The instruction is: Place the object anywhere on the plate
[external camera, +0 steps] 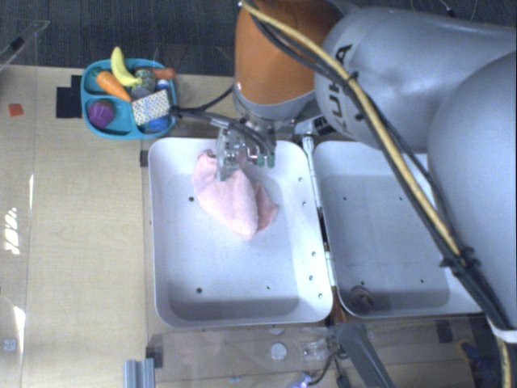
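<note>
Hand [232, 158] touches pink cloth's [234, 200] top (left bin [186, 297]).

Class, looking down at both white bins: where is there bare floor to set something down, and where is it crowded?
Free: the left bin floor in front of the pink cloth; most of the right bin. Crowded: the left bin's back, where the gripper hangs over the cloth.

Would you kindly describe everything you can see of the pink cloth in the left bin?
The pink cloth looks like soft, pale pink fabric, crumpled into a loose, roughly triangular heap with folds and a narrower end pointing toward the bin's front. It lies in the back half of the left white bin, on its floor. The gripper sits directly over its upper edge and appears to touch it there; whether the cloth is actually pinched cannot be told.
</note>
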`<state>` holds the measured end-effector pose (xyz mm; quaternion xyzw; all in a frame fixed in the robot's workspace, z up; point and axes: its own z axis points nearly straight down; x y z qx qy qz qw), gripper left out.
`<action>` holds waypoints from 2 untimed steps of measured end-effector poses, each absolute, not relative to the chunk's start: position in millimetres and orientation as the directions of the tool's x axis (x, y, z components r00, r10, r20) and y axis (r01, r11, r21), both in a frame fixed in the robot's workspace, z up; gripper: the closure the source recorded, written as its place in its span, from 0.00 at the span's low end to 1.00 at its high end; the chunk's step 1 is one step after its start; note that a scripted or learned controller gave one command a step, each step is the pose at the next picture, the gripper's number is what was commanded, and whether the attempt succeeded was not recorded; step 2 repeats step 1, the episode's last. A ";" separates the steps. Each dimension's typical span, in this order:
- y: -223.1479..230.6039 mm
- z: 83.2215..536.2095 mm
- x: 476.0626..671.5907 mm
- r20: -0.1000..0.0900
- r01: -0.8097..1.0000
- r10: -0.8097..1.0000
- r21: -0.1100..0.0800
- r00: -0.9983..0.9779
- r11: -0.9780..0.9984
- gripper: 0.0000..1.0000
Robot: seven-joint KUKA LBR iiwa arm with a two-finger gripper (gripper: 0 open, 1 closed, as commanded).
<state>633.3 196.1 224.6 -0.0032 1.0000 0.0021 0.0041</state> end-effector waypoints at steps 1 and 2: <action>195.9 224.8 633.4 -0.009 -0.006 -0.006 0.004 -1.000 1.000 0.00; 195.9 224.8 633.4 -0.009 -0.006 -0.006 0.004 -1.000 1.000 0.00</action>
